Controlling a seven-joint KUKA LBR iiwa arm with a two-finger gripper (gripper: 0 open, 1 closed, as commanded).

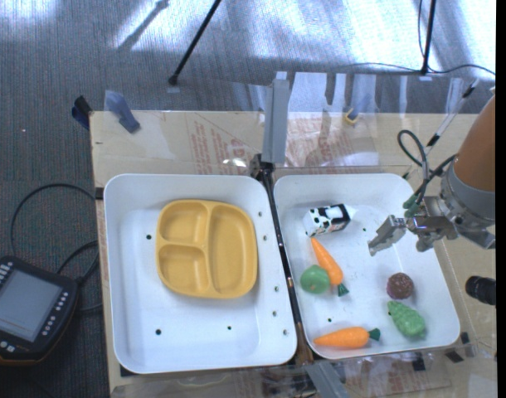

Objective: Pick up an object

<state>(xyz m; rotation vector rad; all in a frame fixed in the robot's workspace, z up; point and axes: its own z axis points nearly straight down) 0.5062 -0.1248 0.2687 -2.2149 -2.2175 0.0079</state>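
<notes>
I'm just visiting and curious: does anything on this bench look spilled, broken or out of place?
Nothing stands out. The yellow divided tray lies flat in the left bin. The toy cow, two carrots, green ball, brown ball and green bumpy toy lie loose in the right bin, none spilled over.

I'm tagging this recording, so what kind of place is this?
Probably a robotics lab bench: a grey arm reaches over two white bins, toy food such as a carrot lies inside, and a teach pendant rests on the floor.

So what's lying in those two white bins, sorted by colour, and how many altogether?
Orange: 2, a carrot and another carrot
Green: 2, a round toy and a bumpy toy
Yellow: 1, the divided plate
Black-and-white: 1, the cow
Dark red: 1, the ball
Total: 7
</notes>
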